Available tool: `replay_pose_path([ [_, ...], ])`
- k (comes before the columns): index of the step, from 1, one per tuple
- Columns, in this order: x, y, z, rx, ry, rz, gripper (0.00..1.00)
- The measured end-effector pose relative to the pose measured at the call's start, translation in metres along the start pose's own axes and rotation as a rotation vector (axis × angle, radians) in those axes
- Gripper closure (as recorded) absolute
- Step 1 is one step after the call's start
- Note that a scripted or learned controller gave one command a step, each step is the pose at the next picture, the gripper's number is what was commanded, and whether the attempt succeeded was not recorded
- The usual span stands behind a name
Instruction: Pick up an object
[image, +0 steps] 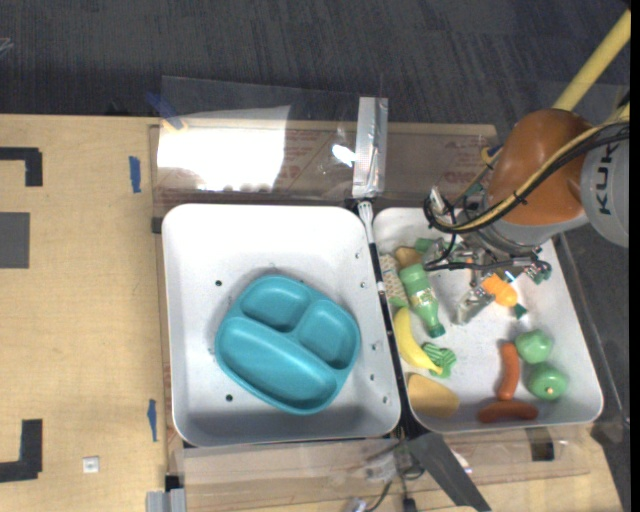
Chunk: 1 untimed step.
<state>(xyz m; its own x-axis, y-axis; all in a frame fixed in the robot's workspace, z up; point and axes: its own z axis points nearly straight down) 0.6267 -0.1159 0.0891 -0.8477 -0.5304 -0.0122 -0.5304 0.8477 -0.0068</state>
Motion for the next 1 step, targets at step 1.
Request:
replay_pose_path([
  [1,0.0761,0.0271,-0.0019,0.0,0.002,-0.153,0.0],
])
